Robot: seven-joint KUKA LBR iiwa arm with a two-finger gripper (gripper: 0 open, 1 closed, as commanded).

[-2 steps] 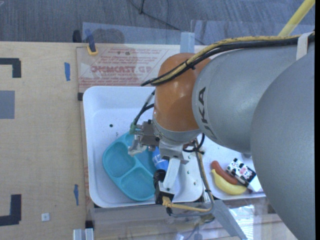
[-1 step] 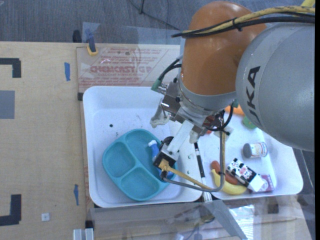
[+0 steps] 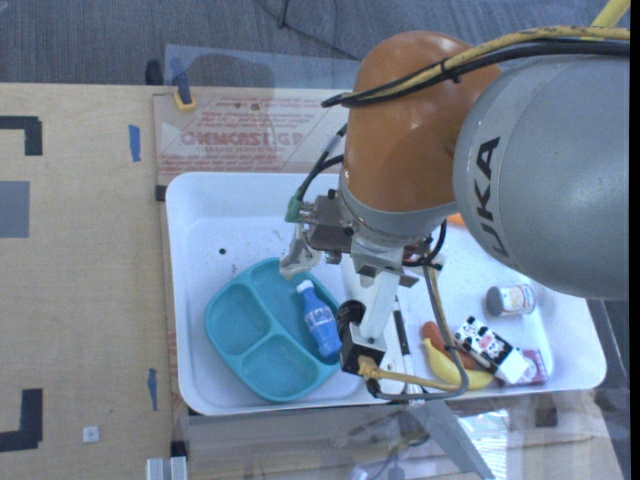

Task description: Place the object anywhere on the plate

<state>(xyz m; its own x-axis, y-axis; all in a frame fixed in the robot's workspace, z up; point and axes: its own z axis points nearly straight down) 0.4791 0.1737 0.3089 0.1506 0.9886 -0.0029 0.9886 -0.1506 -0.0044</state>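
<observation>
I cannot tell from here whether the jaws are spread or pressed together. They hang over the upper rim of the teal three-compartment plastic plate (image 3: 240, 323), just beside the white cap of the small blue plastic bottle (image 3: 320, 326). The bottle lies on its side along the plate's right edge, so I judge the placing nearly done. I would lift straight up and slowly, so nothing nudges the bottle and rolls it off into the shallow white bin (image 3: 190, 228). The yellow banana (image 3: 438, 359) lies well apart, to the right.
</observation>
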